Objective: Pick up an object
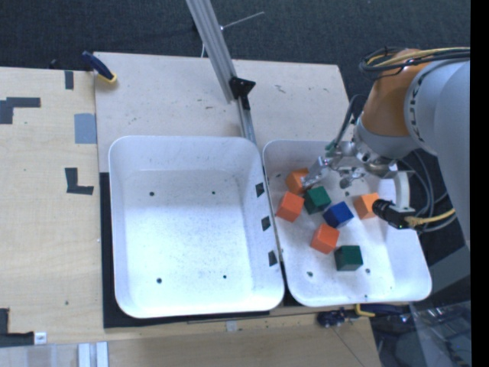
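Several small cubes lie in the right bin: an orange cube at the upper left, another orange cube below it, a green cube, a blue cube, an orange cube to the right, an orange cube lower down, and a dark green cube nearest the front. My gripper hovers over the upper part of this bin, just above the green cube and right of the top orange cube. Nothing is visibly held between its fingers.
The left bin sits beside the right one, sharing a middle wall with black clips. A metal bar slants down from the top to the bins' back edge. Cables trail beside the right bin's right rim.
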{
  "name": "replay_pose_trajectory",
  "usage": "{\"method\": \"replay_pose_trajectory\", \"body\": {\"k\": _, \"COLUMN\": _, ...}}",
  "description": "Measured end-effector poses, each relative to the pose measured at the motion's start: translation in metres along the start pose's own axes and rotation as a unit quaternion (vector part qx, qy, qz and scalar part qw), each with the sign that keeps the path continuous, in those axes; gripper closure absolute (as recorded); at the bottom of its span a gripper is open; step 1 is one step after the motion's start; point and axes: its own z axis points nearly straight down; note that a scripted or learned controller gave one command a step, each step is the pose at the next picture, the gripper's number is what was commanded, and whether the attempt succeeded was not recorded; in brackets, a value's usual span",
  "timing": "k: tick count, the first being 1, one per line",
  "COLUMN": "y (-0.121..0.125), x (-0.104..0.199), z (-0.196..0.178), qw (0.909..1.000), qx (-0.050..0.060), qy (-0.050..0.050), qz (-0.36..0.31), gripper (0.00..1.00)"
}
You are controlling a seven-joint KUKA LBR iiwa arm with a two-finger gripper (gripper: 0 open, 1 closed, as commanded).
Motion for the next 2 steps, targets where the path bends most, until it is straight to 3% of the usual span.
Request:
{"method": "replay_pose_trajectory", "body": {"k": 1, "y": 0.001, "x": 0.001, "z": -0.013, "qw": 1.0, "qx": -0.002, "qy": 0.0, "qz": -0.001, "gripper": 1.0}}
{"method": "replay_pose_trajectory", "body": {"k": 2, "y": 0.009, "x": -0.006, "z": -0.064, "qw": 1.0, "qx": -0.006, "qy": 0.0, "qz": 0.0, "gripper": 1.0}}
